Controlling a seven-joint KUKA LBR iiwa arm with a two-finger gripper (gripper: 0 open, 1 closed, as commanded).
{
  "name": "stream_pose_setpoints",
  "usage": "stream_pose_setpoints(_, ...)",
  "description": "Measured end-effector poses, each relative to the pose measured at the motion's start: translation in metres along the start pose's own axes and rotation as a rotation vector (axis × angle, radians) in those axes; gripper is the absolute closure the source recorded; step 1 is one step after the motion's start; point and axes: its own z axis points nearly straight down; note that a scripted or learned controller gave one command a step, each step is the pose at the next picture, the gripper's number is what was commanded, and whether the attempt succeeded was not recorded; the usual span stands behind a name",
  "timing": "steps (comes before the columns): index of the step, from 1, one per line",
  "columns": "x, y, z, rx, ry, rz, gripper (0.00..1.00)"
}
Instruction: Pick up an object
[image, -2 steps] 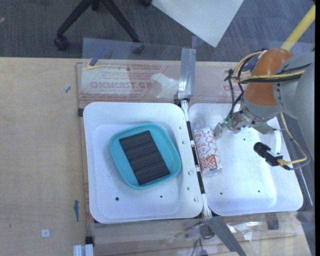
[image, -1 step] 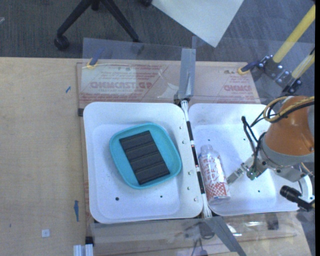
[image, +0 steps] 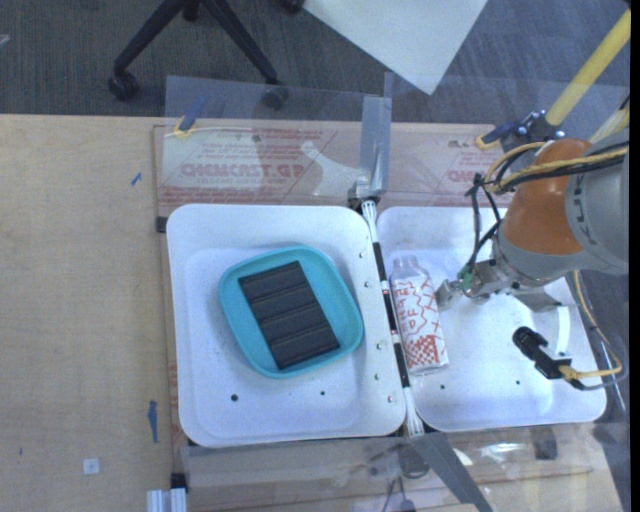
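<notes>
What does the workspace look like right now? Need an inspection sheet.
Surface: wooden bench bearing a left bin and a right bin, side by side.
Job's things: teal plate with a dark ridged block on it, in the left bin; bottle with red-and-white label lying against the right bin's left wall.
Clutter: nothing seen.
Hand: hand over the right bin, right of the bottle; nothing seen held.
Cables: black cables along the wrist.
Surroundings: office chair base on carpet, white sheet.

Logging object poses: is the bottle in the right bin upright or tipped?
Tipped. The bottle lies on its side along the right bin's left wall, cap pointing away.
</notes>
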Motion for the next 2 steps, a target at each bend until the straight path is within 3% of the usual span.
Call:
stream_pose_setpoints(1, 0.0018, 0.0013, -0.0101, -0.003, 0.005, -0.002, 1.00)
stream_pose_setpoints(2, -0.0029, 0.0004, -0.0119, -0.003, -0.004, 0.002, 0.00)
